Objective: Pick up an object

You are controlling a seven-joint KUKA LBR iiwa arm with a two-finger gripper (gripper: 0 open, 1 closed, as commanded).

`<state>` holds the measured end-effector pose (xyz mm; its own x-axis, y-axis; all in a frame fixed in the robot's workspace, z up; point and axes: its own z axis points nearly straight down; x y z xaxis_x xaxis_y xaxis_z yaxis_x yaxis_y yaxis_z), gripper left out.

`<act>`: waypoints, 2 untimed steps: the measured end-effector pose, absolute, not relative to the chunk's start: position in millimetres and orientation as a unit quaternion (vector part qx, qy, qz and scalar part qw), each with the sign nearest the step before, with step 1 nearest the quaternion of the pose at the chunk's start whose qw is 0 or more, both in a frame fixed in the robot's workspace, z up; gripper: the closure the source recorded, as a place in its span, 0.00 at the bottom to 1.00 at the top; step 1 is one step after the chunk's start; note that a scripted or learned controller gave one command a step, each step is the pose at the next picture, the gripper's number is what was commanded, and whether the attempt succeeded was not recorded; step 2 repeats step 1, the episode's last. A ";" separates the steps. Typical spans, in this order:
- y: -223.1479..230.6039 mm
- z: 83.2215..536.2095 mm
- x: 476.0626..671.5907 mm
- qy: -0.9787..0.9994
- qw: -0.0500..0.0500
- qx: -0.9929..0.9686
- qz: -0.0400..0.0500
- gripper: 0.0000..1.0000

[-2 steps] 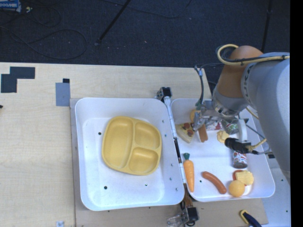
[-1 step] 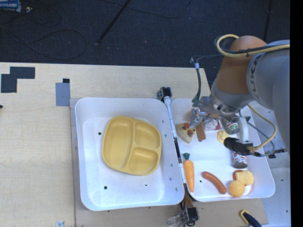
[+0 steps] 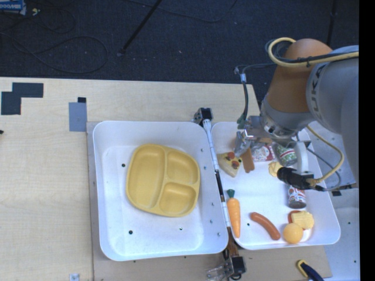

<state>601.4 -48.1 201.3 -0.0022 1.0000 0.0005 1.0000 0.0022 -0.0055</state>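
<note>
Over the right bin (image 3: 328, 230), near its far rim, I see the arm (image 3: 319, 86) coming in from the right, its gripper (image 3: 246, 140) hanging low above a crowded patch of toys. I cannot tell whether the fingers are open or closed; they blur into the clutter beneath them. Just below the gripper lie a pizza slice (image 3: 229, 163) and a brown stick (image 3: 248, 160), both close to the divider between the bins. A red-printed packet (image 3: 263, 153) lies beside them, partly under the wrist, and its printing is too small for me to read. A green-and-white can (image 3: 287, 154) sits by it, label unreadable. A dark bottle (image 3: 296, 196) stands near the right rim, with a black gripper part and cables crossing above it.

The nearer half of this bin gives more room. A carrot (image 3: 234, 215) lies along the left wall, almost touching it. A sausage (image 3: 265, 225) lies apart from the carrot, with bare white floor between and above them. An orange ball (image 3: 292, 233) and a slice of bread (image 3: 301, 219) are pressed together near the front right corner.

The left bin (image 3: 111, 227) holds a yellow divided plate (image 3: 163, 179), set toward its right side, leaving wide bare margins at the left and front. A blue-and-white label (image 3: 12, 0) in the far left corner is not legible.
</note>
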 end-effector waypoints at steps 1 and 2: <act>-31.4 200.0 577.8 -0.708 0.003 -0.707 0.003 1.00; -31.4 200.0 577.8 -0.708 0.003 -0.707 0.003 1.00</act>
